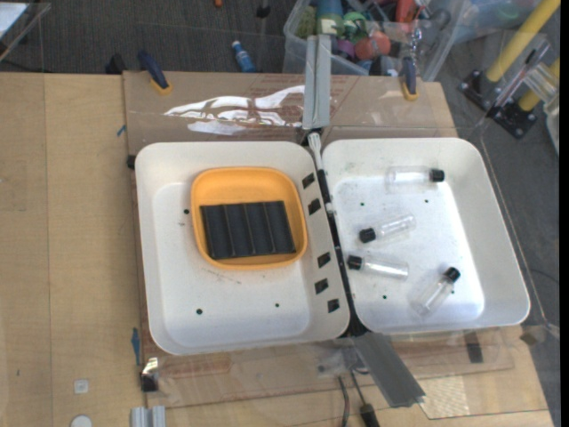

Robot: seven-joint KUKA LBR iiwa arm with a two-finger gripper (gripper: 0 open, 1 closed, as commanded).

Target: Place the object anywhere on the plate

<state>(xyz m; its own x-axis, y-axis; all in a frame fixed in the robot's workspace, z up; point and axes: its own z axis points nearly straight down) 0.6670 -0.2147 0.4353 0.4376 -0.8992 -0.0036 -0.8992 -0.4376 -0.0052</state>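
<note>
An orange plate (206, 188) rests in the left white bin (164, 301), and a black ribbed rectangular object (248, 229) lies flat on it, covering most of its middle. In the right white bin (498, 265) lie several small clear vials with black caps: one at the back (413, 176), two near the middle (387, 229) (378, 265), and one toward the front right (437, 290).
A divider with black clips (322, 238) runs between the two bins. Beyond the bench at the back stands a clear tub of colourful toys (382, 12). Blue clamps (153, 71) (409, 78) hold the cardboard sheet behind the bins.
</note>
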